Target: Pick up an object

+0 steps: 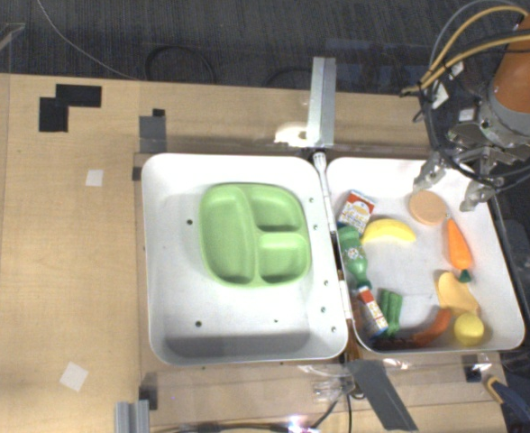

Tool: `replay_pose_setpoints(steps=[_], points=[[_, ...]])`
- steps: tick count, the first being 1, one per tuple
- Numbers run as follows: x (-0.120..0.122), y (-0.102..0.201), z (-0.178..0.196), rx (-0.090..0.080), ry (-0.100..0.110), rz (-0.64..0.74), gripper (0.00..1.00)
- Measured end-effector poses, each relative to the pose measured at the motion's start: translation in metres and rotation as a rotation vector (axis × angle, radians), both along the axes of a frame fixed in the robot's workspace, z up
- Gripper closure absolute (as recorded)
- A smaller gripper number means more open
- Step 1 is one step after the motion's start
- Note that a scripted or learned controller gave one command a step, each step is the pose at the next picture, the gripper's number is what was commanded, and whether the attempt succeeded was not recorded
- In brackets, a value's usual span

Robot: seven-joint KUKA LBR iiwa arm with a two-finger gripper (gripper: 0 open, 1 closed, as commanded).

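Note:
My gripper (451, 187) hangs over the far right part of the right bin (508, 269), its two fingers spread apart and nothing between them. Just below and between the fingertips lies a tan round cookie-like disc (428, 207). Beside it are a yellow banana (388, 233), an orange carrot (459, 246), a small red and white carton (355, 211), a green bottle (353, 257), a yellow wedge (456, 291), a lemon (469, 329) and a red pepper (430, 327) near the front.
The left bin (170, 314) holds a green divided plate (254, 233). A metal post (321, 106) stands behind the divider between the bins. Yellow and black cables (463, 34) loop above the wrist at the upper right.

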State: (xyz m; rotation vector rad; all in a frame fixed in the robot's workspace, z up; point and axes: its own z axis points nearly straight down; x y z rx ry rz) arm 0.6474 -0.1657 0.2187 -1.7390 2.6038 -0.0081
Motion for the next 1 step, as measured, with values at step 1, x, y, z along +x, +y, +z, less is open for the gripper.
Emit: replay_pose_setpoints(steps=[1], points=[[-0.0373, -0.0203, -0.1202, -0.002, -0.002, 0.066, 0.00]])
